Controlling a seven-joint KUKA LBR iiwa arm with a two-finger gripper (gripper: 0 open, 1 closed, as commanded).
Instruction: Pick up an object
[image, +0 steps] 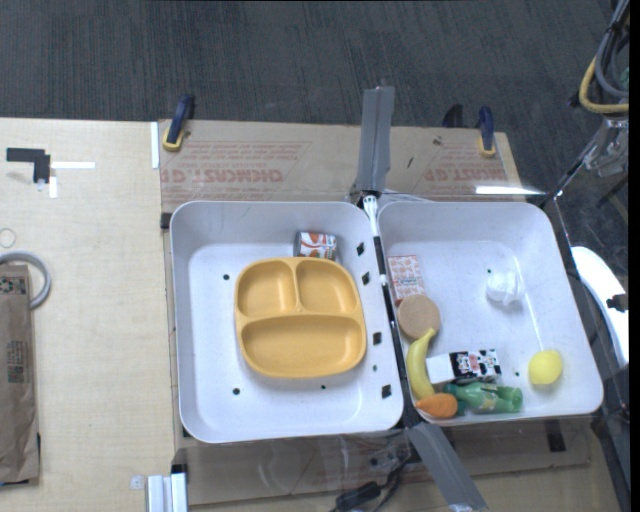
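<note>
The things to pick lie in two white bins that stand side by side on the table (90, 230). In the left bin (200, 400) a yellow divided plate (300, 317) takes most of the floor. Just behind the plate, near the far wall, stands a small carton (316, 244) with orange and red print; its label is too small to read.

The right bin (560, 250) holds more things, and most of them crowd its left and near sides. A flat packet (404, 275) with red print lies by the dividing wall. A brown round disc (419, 315) touches the packet's near edge. A banana (420, 362) lies just in front of the disc. Beside the banana is a black-and-white box (475, 364). A green object (490, 398) and an orange object (437, 405) press against the near wall, partly cut by the rim, so I cannot tell what they are. A yellow ball (545, 367) lies apart near the right wall. A white crumpled thing (505, 288) is hard to see against the white floor.

Behind the bins lies a cardboard sheet (260, 160), held by two blue clamps (180, 120). A grey bar (377, 140) rises between the bins. A brown paper bag (15, 380) is cut off at the left edge.
</note>
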